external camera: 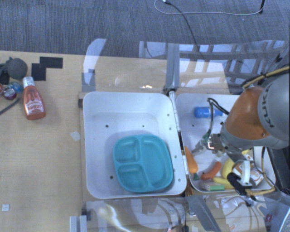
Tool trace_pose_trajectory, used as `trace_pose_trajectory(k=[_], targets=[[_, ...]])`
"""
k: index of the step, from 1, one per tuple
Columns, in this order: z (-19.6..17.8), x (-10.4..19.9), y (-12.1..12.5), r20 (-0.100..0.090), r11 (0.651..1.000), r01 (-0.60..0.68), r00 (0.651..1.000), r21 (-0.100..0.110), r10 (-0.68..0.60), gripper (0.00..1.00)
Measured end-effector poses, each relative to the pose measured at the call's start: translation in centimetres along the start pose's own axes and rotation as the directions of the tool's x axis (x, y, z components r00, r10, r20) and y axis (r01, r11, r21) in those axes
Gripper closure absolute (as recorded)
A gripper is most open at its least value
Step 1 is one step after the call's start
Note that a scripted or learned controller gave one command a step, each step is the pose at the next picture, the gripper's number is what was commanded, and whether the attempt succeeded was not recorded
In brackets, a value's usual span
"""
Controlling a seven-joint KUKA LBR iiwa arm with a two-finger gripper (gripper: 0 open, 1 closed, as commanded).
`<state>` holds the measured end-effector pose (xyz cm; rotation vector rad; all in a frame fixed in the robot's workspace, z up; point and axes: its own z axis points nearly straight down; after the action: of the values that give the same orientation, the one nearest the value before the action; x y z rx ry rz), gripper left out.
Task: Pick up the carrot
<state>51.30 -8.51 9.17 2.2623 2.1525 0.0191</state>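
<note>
Gripper (205, 146) is seen low in the right bin (199, 124), centre-right of frame; whether it is open or closed cannot be told, and nothing is seen held. Carrot (191, 162) is lying against that bin's left wall, lower left of the gripper.

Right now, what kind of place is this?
Probably a robotics lab bench: a KUKA arm works over two white bins holding toy food like a carrot, with loose cables on the carpet behind.
</note>
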Motion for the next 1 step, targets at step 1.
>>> trace_pose_trajectory(k=[1], targets=[[-1.06,0.31,0.2,-0.005,1.0,0.004,1.0,-0.002,-0.004,1.0]])
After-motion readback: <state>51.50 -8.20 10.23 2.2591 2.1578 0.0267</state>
